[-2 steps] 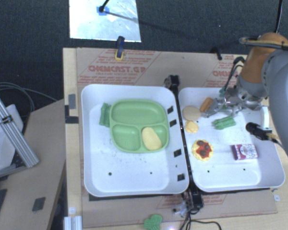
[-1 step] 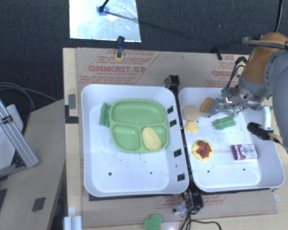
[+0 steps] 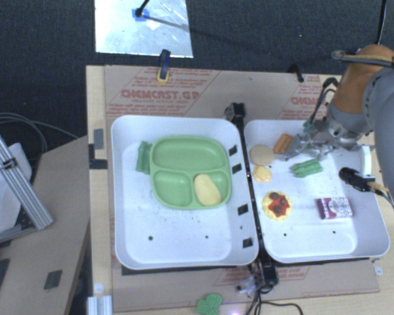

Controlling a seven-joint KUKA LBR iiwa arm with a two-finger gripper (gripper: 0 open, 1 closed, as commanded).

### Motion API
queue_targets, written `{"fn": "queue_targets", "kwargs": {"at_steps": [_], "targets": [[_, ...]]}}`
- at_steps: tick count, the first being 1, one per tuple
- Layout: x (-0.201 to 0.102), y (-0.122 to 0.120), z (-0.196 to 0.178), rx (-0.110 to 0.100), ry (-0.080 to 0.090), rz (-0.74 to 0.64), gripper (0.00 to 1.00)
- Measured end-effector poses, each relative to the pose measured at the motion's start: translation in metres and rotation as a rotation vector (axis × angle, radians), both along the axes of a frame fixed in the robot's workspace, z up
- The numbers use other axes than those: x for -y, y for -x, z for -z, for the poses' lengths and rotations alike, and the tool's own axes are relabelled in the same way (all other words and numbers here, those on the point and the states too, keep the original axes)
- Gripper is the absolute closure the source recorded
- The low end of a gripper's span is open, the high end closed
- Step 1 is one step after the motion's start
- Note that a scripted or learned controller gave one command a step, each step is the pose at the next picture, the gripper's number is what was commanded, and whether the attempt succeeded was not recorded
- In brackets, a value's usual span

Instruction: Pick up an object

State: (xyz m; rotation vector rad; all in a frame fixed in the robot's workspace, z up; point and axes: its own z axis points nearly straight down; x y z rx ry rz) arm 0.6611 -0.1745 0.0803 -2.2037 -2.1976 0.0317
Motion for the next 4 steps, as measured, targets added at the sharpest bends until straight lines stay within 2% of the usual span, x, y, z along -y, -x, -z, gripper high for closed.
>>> {"fn": "queue_targets", "kwargs": {"at_steps": [2,3,4], "targets": [[0.008,0.000,0.000,-0.001,-0.003,0.000,0.00],[0.035,0.000,-0.006,-0.001,-0.001,0.003,0.00],[-0.067,0.000,0.000,0.000,0.005,-0.003,0.00]]}}
